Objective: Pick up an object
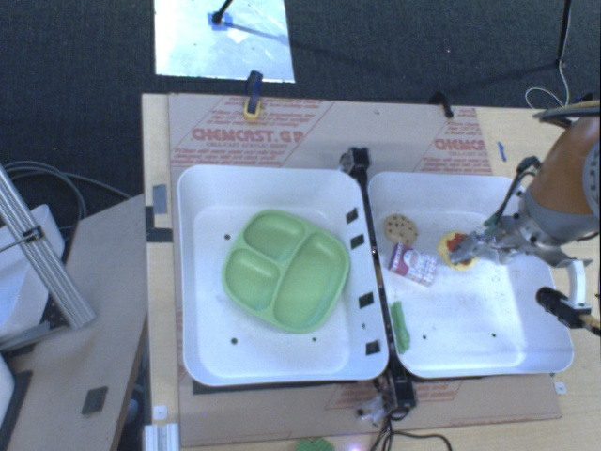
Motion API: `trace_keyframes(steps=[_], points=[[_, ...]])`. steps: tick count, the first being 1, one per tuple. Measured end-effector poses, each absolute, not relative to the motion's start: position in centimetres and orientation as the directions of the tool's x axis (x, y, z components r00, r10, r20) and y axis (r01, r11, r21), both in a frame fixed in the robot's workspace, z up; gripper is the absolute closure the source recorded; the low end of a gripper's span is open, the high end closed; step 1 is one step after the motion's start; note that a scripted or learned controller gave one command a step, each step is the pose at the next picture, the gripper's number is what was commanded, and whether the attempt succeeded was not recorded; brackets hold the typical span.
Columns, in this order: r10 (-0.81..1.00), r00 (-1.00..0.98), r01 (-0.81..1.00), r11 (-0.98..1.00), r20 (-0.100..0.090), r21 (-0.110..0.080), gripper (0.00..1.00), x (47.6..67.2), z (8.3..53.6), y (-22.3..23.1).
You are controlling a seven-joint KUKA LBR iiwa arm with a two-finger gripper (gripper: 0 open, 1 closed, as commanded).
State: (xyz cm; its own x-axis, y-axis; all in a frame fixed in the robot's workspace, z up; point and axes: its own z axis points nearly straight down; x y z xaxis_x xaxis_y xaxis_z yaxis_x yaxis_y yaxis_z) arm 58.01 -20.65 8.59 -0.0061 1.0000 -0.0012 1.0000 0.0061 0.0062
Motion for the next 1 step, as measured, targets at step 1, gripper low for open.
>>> trace_keyframes(steps=[1], points=[[1.0, -0.01, 1.0, 0.01, -0.001, 0.011, 0.0, 65.35, 8.67, -16.93]])
